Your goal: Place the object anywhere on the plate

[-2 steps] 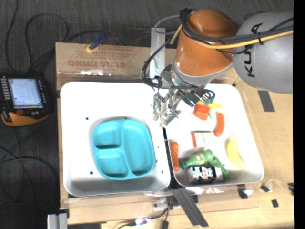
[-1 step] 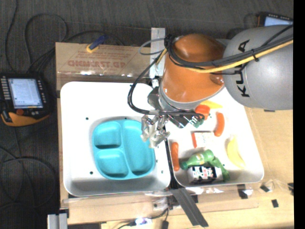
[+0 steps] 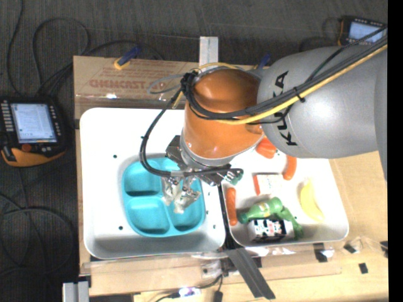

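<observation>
Okay, I see the gripper (image 3: 179,194) hanging over the blue divided plate (image 3: 141,197) in the left bin (image 3: 101,162); whether its fingers are parted or clamped, I can't tell.

On my feed, the right bin (image 3: 337,228) holds a green bottle (image 3: 272,209), a banana (image 3: 310,200) and a carrot (image 3: 232,205). A teach pendant (image 3: 30,126) lies on the floor at left, and a cardboard sheet (image 3: 126,79) sits behind the bins.

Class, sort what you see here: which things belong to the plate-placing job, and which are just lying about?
Job:
blue plate
end effector, above the plate

Lying about, right bin:
green bottle
banana
orange carrot
black-and-white box
</observation>
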Robot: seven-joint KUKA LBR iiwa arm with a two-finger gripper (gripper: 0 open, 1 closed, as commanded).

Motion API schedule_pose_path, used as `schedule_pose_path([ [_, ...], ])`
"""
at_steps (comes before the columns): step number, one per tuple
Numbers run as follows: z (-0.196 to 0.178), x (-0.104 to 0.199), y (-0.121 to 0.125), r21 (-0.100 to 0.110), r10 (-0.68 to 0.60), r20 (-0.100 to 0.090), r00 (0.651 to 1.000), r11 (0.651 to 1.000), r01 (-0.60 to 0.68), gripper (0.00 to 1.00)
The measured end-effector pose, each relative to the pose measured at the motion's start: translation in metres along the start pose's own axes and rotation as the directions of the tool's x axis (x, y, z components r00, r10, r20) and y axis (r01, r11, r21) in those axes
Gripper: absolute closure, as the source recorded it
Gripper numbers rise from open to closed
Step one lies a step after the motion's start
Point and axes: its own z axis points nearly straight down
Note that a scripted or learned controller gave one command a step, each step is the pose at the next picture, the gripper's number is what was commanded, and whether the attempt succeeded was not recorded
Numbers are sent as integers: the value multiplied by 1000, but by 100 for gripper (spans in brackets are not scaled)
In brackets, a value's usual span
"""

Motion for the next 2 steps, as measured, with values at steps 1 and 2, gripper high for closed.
schedule_pose_path([
  [1,-3,63,-21,3,-96,-5,995,995,96,100],
  [2,-103,90,-32,3,-60,0,998,998,60,100],
])
